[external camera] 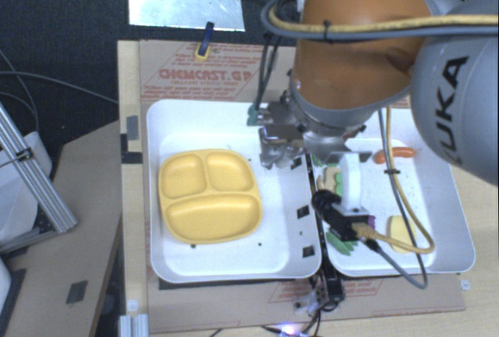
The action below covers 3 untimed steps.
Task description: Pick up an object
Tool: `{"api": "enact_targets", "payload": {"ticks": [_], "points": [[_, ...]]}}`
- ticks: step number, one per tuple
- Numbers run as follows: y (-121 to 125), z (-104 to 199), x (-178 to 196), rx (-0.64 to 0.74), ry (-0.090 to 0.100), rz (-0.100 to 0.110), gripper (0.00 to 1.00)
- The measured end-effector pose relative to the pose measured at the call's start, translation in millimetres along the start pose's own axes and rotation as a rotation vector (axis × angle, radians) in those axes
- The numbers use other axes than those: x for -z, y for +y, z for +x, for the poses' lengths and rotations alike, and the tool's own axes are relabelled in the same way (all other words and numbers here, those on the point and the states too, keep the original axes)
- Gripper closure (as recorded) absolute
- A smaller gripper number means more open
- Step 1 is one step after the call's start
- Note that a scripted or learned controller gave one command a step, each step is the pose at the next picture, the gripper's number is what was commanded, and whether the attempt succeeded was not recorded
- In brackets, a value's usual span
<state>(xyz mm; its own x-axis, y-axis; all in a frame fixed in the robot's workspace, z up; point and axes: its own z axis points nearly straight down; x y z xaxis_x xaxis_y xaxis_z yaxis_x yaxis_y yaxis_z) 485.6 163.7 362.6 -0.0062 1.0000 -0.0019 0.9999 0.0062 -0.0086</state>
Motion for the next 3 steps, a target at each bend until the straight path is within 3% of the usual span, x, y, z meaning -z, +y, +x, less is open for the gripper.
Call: {"api": "enact_targets", "payload": {"ticks": [1,2,3], "points": [[50.3,46.5,-135.0,-0.002,-0.001,0.003,1.00],[52.6,45.2,-115.2,-0.005,0.004,-0.010,1.00],[89.5,71.6,43.0,-0.001,0.010,-0.030,1.00]]}}
